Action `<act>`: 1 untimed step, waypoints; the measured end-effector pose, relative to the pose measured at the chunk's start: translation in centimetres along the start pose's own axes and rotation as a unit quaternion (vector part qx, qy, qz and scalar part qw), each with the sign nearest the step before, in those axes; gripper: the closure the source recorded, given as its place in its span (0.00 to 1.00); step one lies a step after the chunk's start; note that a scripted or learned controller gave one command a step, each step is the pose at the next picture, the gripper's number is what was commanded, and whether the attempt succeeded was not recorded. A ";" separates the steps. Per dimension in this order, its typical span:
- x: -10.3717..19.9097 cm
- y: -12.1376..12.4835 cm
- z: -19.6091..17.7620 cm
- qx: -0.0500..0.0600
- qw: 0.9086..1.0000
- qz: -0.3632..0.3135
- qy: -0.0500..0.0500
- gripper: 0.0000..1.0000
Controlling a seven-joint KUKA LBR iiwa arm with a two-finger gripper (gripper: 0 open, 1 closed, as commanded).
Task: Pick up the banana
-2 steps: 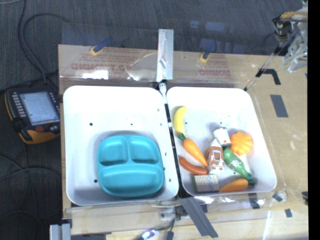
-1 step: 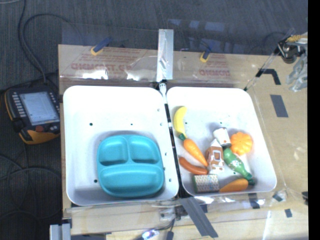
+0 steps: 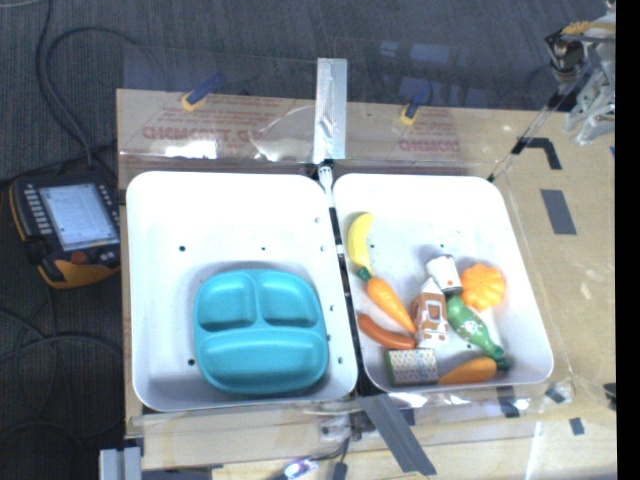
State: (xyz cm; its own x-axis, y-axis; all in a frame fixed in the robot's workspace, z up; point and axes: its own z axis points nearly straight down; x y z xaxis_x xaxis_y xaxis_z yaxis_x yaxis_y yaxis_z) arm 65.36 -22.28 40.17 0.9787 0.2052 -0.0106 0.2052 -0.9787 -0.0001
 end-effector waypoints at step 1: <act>-1.7 -0.1 1.0 0.000 1.000 0.003 0.000 1.00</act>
State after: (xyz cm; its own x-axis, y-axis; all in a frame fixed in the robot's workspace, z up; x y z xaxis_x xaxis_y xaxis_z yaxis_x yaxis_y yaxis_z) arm 63.67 -22.50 39.20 0.9798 0.1997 -0.0115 0.1997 -0.9799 -0.0003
